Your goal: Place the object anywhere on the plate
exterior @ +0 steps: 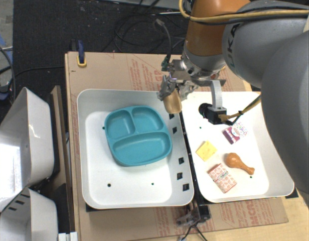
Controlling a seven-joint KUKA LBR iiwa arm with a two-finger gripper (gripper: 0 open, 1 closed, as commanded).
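A teal plate (138, 135) with three compartments lies in the left white bin (94, 185). My gripper (171, 95) hangs over the seam between the two bins, just beyond the plate's upper right corner. It is shut on a small tan rounded object (172, 105) that hangs from its fingers above the bin's right wall. The object is off the plate, near its right rim.
The right bin (275, 185) holds a yellow cheese wedge (206, 150), a brown drumstick (239, 163), a pink patterned box (222, 178) and a purple and white packet (235, 133). The arm's bulk covers the upper right. Black clips line the seam between the bins.
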